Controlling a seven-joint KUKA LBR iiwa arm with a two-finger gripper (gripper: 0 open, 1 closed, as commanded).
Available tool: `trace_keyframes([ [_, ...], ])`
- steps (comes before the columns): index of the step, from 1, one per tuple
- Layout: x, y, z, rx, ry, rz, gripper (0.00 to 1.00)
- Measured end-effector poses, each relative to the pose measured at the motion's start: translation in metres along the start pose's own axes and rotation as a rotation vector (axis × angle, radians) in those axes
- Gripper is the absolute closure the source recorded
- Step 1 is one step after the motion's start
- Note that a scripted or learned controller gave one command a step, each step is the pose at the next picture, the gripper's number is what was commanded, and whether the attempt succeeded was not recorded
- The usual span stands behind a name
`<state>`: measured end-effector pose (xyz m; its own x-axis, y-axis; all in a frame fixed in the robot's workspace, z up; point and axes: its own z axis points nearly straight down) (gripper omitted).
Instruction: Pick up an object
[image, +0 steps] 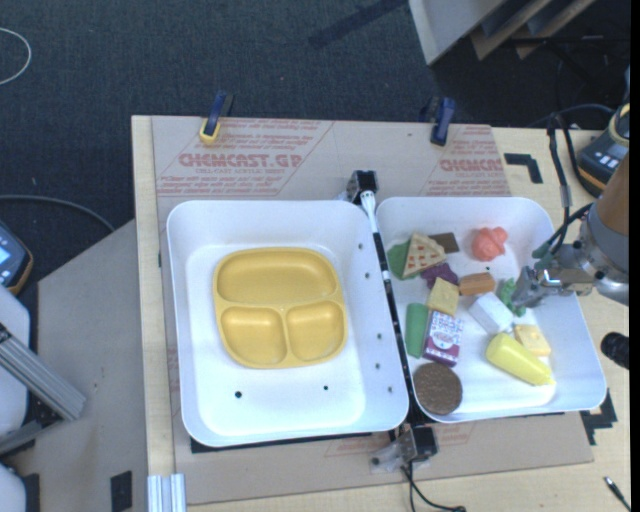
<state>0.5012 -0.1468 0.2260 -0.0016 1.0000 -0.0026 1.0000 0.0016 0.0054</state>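
The right bin (570, 345) holds several toy food items. Among them are a pizza slice (425, 253), a red-orange piece (489, 242), a yellow block (443, 296), a green cylinder (417, 330), a pink packet (444, 337), a brown round cookie (438, 388), a white block (492, 313) and a yellow lemon-like piece (518, 359). My gripper (527, 286) is low over the right side of this bin, just above the white block and beside a small green item (508, 292). Nothing is visibly held.
The left bin (190, 300) holds a yellow three-compartment plate (278, 305). A black divider strip (378, 270) runs between the bins. Clamps (212, 118) sit at the board's far edge. The arm enters from the right over the right bin's rim.
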Motion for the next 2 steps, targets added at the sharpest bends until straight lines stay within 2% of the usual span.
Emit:
trace_keyframes([
  [1, 0.029, 0.042, 0.011, 0.001, 0.002, -0.004, 1.00],
  [2, 0.052, 0.088, 0.000, -0.001, 0.002, -0.003, 1.00],
])
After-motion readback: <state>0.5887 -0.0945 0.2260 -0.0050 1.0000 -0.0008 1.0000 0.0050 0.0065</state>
